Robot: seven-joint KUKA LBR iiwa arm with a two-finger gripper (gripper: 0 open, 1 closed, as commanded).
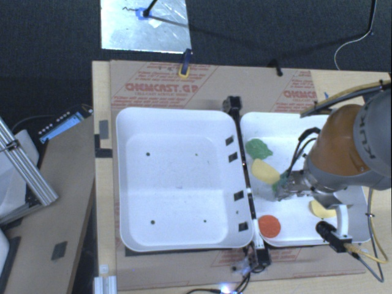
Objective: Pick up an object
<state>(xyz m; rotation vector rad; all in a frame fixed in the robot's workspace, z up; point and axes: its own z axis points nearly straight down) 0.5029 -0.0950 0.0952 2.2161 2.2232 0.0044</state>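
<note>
Whether the jaws stand apart or together cannot be told: the gripper is low in the right bin, its tip a dark tangle half hidden under the arm's orange wrist, and nothing can be made out clamped in it.

Nearest is the yellow piece, lying right of centre in the frame, just left of the gripper and seemingly touching it. Above it, toward the bin's upper left, sits the green piece, close to the yellow one. Below, at the bin's lower left corner, lies the red disc, apart from both. A pale yellow piece peeks out beneath the arm at lower right.

To do this step well, I judge the tip should centre over the yellow piece, straddle its narrow width, and close before lifting straight up, so the green neighbour is not dragged along.

Further left, the left bin takes the frame's middle.
</note>
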